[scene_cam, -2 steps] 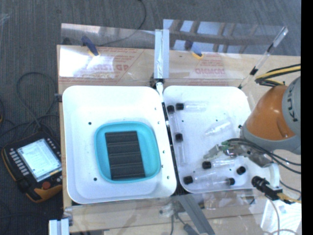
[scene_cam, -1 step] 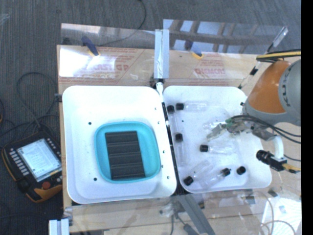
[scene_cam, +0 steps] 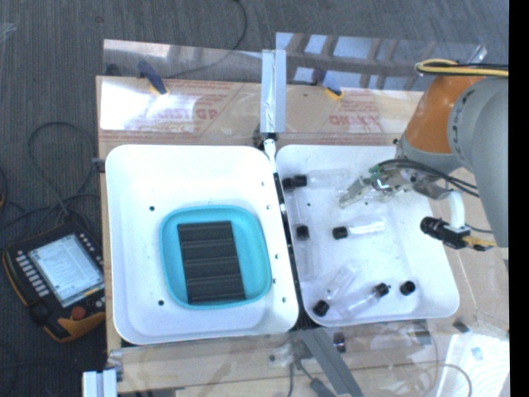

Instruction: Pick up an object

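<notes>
Approach step, nothing picked yet. Metal two-finger gripper (scene_cam: pixel 357 190) low over right shallow white bin (scene_cam: pixel 430 304), upper part; grip state: can't tell. Clear black-capped vial (scene_cam: pixel 358 231) just below, apart. Next: descend, clamp it.

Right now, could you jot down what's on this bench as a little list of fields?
left bin: holds a blue tray with a dark ribbed insert
right bin: several small clear vials with black caps, scattered
arm: over the right bin's far right corner
gripper: low over the right bin's upper part
beside bench: handheld control pad on the floor
</notes>
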Controlling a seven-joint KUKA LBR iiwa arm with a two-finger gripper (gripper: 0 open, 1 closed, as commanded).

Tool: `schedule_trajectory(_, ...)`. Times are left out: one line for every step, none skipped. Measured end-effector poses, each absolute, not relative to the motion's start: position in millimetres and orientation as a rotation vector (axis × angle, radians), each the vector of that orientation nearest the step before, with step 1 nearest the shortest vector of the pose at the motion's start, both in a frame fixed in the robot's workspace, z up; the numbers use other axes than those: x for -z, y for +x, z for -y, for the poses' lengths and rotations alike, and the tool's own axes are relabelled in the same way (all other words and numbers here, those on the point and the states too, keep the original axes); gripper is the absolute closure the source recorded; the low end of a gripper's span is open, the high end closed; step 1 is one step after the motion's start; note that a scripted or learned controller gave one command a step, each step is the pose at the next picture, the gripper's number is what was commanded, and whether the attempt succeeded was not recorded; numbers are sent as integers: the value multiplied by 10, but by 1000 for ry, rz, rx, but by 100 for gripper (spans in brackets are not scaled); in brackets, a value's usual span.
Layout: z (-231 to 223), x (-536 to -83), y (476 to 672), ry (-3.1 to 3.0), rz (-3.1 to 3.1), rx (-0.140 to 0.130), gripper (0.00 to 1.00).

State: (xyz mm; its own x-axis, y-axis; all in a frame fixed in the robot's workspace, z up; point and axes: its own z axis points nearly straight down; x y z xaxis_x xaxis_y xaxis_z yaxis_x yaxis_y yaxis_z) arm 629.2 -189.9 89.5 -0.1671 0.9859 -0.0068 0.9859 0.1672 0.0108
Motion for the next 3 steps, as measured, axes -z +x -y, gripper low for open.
schedule_trajectory(1713,-908,5592,2004,-2406,-6,0)
schedule_trajectory(1713,-1014,5614,1999,-2401,-11,100)
schedule_trajectory(1713,-1013,5613,2000,-2401,-11,0)
